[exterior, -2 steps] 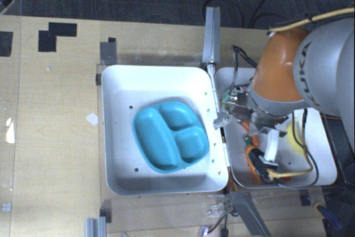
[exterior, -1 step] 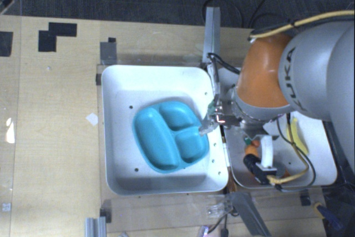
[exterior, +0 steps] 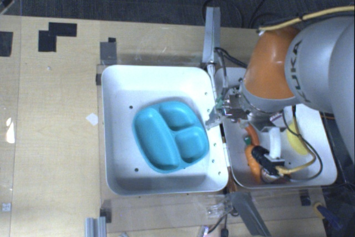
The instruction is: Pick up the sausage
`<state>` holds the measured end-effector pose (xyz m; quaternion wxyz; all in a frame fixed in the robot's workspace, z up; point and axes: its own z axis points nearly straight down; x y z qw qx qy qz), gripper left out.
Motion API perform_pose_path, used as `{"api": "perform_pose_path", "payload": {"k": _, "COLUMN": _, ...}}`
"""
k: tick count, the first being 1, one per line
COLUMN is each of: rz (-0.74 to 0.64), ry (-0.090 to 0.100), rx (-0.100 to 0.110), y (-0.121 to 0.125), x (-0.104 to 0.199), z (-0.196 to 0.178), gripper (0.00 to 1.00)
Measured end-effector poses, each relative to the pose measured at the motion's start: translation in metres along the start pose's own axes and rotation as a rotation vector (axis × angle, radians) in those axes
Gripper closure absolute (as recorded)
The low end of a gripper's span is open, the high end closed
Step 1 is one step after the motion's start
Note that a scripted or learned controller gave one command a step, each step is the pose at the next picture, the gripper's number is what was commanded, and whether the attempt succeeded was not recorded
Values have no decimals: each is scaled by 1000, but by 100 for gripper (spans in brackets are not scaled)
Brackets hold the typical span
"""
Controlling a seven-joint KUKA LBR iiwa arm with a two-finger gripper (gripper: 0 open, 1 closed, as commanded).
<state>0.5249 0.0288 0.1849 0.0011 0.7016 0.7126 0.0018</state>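
Grey robot arm with an orange band [exterior: 327,69] looms over the right shallow white bin [exterior: 328,166]. Its gripper [exterior: 226,111] hangs at the rim between bins; whether it is open or closed cannot be told. What looks like the orange-brown sausage [exterior: 254,164] lies by that bin's left wall, so the gripper probably needs to come down clear of the wall.

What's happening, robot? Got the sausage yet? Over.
Gripper down at the wall between the bins. Likely sausage, orange-brown, lying in right bin, not picked up. Arm hides much of that bin. Blue plate in left bin.
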Motion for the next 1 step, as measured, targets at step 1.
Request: {"api": "perform_pose_path", "payload": {"k": 1, "rz": 107, "ry": 0, "rx": 0, "y": 11, "x": 4, "z": -2, "gripper": 0}}
